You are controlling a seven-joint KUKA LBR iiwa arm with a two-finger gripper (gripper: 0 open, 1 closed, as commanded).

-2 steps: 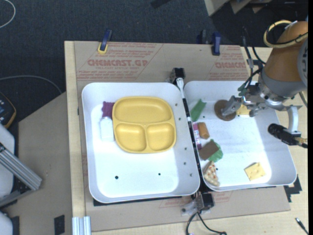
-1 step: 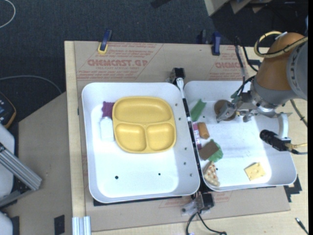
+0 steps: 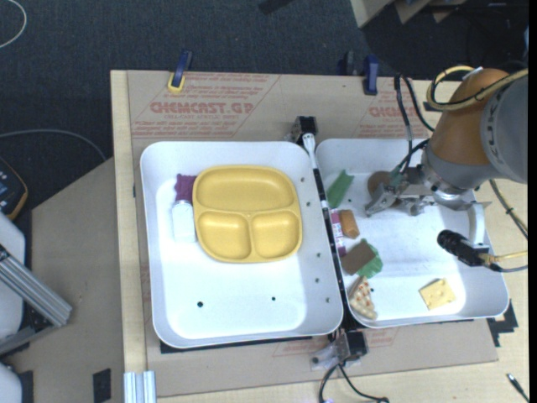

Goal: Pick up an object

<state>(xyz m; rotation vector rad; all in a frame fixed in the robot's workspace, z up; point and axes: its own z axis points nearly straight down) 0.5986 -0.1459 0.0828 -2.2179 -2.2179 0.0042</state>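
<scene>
Your pincer (image 3: pixel 388 198) sits low in the right bin (image 3: pixel 495 296), at its upper part, just beside a small brown piece (image 3: pixel 379 180); you cannot tell whether it is released or clenched, and nothing shows between its tips. Treat this as the reach-and-grasp step, not yet a lift. The other candidates lie close: a green strip (image 3: pixel 338 188), a brown block (image 3: pixel 358 256) on a green scrap, a cheese wedge (image 3: pixel 437 293). The yellow tray (image 3: pixel 247 212) fills the left bin (image 3: pixel 243 317). Next you need a sure close on one item, then a straight rise clear of the rim
</scene>
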